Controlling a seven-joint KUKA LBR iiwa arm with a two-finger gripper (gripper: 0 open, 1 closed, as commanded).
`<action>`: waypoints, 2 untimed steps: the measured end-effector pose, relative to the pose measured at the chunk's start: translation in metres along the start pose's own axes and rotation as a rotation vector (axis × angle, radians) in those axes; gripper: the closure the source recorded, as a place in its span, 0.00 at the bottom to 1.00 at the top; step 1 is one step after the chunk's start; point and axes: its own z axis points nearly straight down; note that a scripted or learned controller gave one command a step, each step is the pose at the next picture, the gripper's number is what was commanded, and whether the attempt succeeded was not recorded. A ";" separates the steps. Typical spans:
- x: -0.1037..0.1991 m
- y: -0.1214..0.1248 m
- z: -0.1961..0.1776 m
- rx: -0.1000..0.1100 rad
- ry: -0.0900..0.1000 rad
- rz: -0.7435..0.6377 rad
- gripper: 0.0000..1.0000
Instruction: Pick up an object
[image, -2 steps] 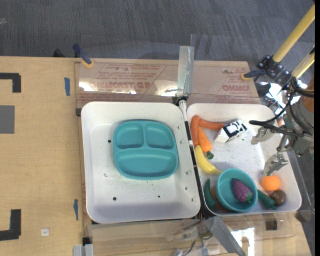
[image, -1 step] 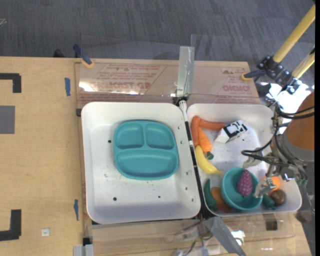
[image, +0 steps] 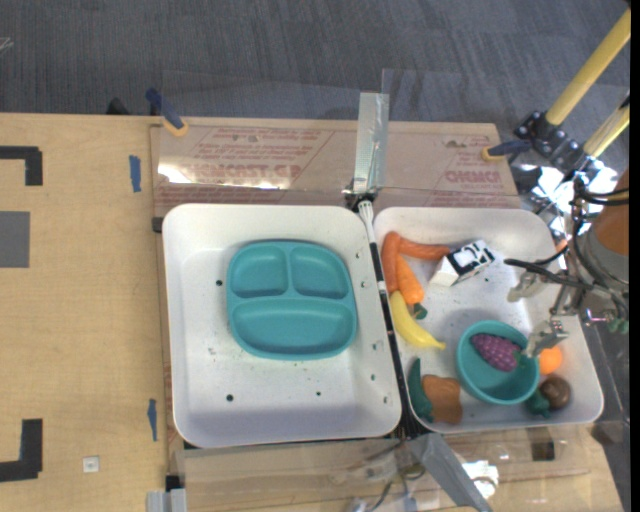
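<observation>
Objects for picking all lie in the right bin (image: 470, 222), and none of them is between the fingers yet, so I judge this as the approach step, before any grasp. From my seat I see the gripper (image: 545, 310) at the right side of that bin, low over the bare floor beside the teal bowl (image: 495, 365); thin metal parts hang there, but they are too small and cluttered for me to tell how they are set. The bowl holds a purple grape-like piece (image: 497, 349), and a small orange piece (image: 549, 359) sits at its right rim, just below the gripper. A brown round item (image: 556, 391) lies near the bin's lower right corner, another brown-orange item (image: 442, 393) at the bowl's lower left. Along the divider lie a carrot (image: 404, 262) and a yellow banana (image: 410, 323), with a black-and-white box (image: 467, 258) near the carrot. The left bin (image: 190, 300) holds a teal divided plate (image: 292, 299), well apart from the arm. I think the next move calls for settling on one target, likely the small orange piece or the bowl's rim since they are nearest, then centering over it and descending without knocking the bowl. The arm (image: 610, 240) enters from the right edge, its wrist bent down into the bin, cables trailing beside it.
</observation>
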 end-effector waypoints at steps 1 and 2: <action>0.061 -0.002 0.040 -0.002 -0.007 0.188 0.00; 0.049 -0.001 0.020 0.004 -0.047 0.189 1.00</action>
